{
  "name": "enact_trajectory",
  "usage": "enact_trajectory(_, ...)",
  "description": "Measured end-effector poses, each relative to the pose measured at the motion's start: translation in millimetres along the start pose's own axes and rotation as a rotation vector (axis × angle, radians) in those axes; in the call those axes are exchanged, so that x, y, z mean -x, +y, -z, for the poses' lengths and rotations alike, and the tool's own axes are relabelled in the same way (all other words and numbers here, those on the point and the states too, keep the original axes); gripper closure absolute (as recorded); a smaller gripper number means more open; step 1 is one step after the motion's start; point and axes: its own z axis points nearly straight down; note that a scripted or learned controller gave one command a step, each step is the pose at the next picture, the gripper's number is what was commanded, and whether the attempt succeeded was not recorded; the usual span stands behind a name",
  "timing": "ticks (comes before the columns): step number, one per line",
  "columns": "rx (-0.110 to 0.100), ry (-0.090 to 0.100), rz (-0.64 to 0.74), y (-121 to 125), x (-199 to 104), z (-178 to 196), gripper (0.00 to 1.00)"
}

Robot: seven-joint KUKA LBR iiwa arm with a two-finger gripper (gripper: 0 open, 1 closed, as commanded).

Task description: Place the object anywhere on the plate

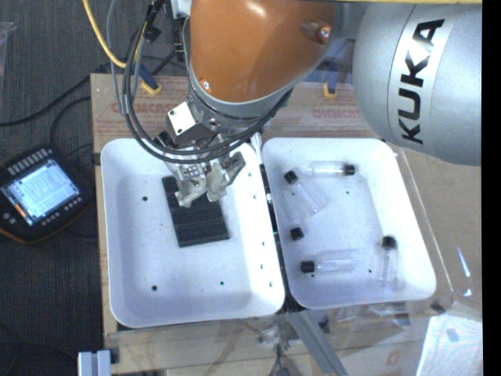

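White plastic forms the two shallow bins, set side by side on the bench. In the left bin (133, 288) a black ribbed plate (197, 219) is seen lying flat on the floor, slightly skewed, its long side running from upper left to lower right. The gripper (200, 188) is positioned directly over the upper end of this plate, below the orange band (250, 34) of the grey arm (427, 69). Its two pale fingers (185, 193) are seen a little apart, in a narrow stance; no object can be made out between them, though the gap is small and partly shadowed. Whether the fingertips touch the plate cannot be told.

In the right bin (407, 210) several clear vials with black caps are noted. One vial (329, 168) lies horizontally near the upper wall, its cap at the right end. A second vial (304, 193) lies tilted below and to the left of it, cap at upper left. A third vial (329, 265) lies horizontally near the lower wall, cap to the left. A fourth vial (386, 261) is seen by the right wall, cap uppermost. A loose black cap (297, 233) rests apart from the vials, left of centre. All of these objects are recorded in the right bin, well apart from the plate.

A handheld control pendant (37, 194) with a lit screen lies on the dark floor to the left of the bench.
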Motion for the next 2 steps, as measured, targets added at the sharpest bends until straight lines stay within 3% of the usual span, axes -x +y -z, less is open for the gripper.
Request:
enact_trajectory(1,0.000,0.000,0.107,-36.9,-10.0,-26.8,1.00)
enact_trajectory(2,0.000,-0.003,0.177,-23.8,-5.3,-91.3,1.00)
